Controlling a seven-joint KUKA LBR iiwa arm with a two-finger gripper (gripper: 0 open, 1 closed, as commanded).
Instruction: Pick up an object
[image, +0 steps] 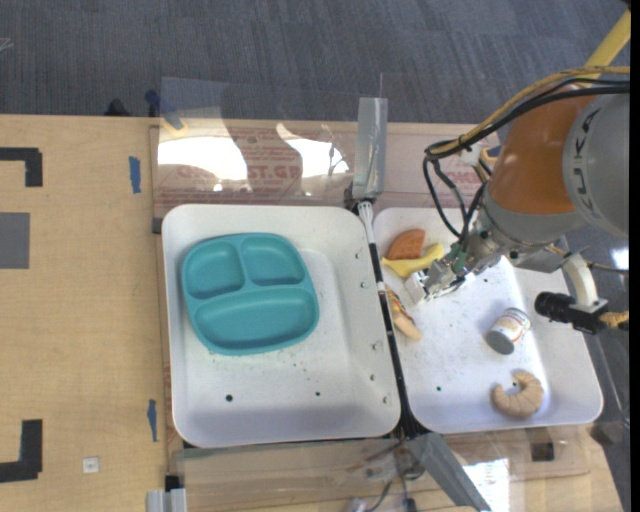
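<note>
Banana (405, 266) at 10 o'clock of right bin (570, 400), wedged by divider wall; my pincer (432, 285) just beside it | finger state: cannot tell | croissant (518, 393) lies at 5 o'clock, easier

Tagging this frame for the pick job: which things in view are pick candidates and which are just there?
Pick candidates, right bin:
- orange piece
- yellow piece, next to the gripper
- small can
- croissant-like piece
- tan piece by the divider

Just there:
- teal divided plate in left bin
- cardboard bench
</note>
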